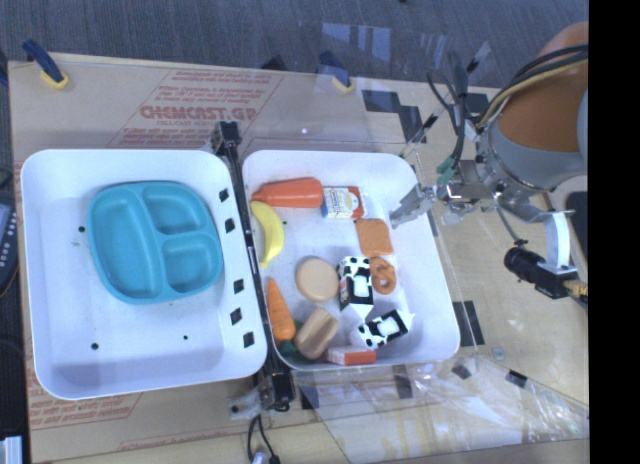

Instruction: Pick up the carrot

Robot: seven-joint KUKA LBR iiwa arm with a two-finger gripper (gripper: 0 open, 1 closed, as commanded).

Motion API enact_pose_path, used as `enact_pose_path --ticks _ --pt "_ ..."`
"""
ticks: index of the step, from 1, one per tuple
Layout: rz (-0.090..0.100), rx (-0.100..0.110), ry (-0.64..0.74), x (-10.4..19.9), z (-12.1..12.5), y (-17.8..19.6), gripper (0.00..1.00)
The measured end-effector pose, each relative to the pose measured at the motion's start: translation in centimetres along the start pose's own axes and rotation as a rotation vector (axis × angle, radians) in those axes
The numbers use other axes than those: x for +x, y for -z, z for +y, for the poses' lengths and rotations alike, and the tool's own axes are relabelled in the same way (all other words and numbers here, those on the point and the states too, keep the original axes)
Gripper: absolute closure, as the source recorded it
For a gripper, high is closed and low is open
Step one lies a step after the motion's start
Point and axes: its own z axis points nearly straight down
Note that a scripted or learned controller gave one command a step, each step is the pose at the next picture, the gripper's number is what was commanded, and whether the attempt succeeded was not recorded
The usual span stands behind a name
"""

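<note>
Carrot [280, 311]: right bin [437, 282], 8 o'clock corner, against the left wall, below banana [268, 231], beside bread [316, 332]. Gripper [412, 206]: at bin's 2 o'clock rim, nothing visibly held; finger state cannot be told. Left bin [50, 252]: blue tray [155, 240].

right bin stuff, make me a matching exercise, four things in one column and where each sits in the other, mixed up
Things:
1. carrot
2. banana
3. blue divided plate
4. claw

Places:
A. middle of the left bin
B. over the right bin's right rim, near the far corner
C. along the right bin's left wall, near side
D. along the right bin's left wall, just beyond the carrot

Pairs: 1-C, 2-D, 3-A, 4-B
</note>
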Motion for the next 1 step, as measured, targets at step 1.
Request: enact_pose_path --ticks 1 --pt "-0.001 -0.005 0.022 2.07 4.25 2.37 0.00"
